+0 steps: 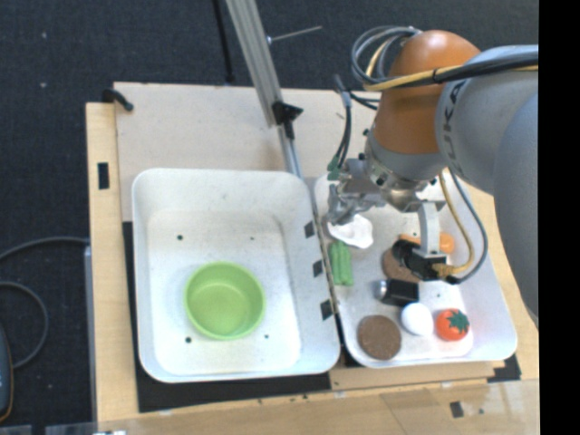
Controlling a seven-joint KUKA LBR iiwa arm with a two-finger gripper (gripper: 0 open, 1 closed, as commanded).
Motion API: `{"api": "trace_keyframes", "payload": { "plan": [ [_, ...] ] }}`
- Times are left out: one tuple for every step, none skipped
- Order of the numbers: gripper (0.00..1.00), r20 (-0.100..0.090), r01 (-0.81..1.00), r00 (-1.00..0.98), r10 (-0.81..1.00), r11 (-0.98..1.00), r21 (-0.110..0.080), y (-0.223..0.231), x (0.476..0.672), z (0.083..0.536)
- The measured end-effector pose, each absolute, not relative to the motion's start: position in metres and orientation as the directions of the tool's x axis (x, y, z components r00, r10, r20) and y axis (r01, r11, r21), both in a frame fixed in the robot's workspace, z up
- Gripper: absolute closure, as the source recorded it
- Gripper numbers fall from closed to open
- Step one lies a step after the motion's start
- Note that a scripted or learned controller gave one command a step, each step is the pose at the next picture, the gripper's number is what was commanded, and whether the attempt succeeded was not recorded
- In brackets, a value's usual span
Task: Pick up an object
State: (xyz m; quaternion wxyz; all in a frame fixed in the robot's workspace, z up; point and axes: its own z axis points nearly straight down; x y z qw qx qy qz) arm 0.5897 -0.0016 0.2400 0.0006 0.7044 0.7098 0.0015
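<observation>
Where gripper (347,214) hangs, crowding white cloth (353,232)

A pale wooden bench (181,120) bears two white bins, left bin (154,198) beside right bin (494,320).

My wrist band (426,93): glossy orange, smooth, catching a highlight
My arm casing (494,120): smooth grey, soft sheen
Left bin (154,207): white plastic, matt, lightly speckled
Right bin (494,320): same white plastic, matt
Green bowl (225,300): smooth plastic, faint shine on the rim
White lump by my jaws (353,232): soft and crumpled, like cloth or paper, I cannot tell which
Brown disc (379,336): rough, matt, cork-like
White ball (417,319): smooth, slightly glossy
Strawberry toy (452,323): shiny red plastic
Bench (195,130): pale board, matt, wood-like
Slanted rail (254,48): bare metal, brushed grey
</observation>
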Motion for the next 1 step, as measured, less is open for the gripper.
{"api": "trace_keyframes", "payload": {
  "plan": [
    [1.0,0.001,1.0,-0.008,1.0,0.008,0.001,0.0517,0.605,0.2302]
  ]
}}
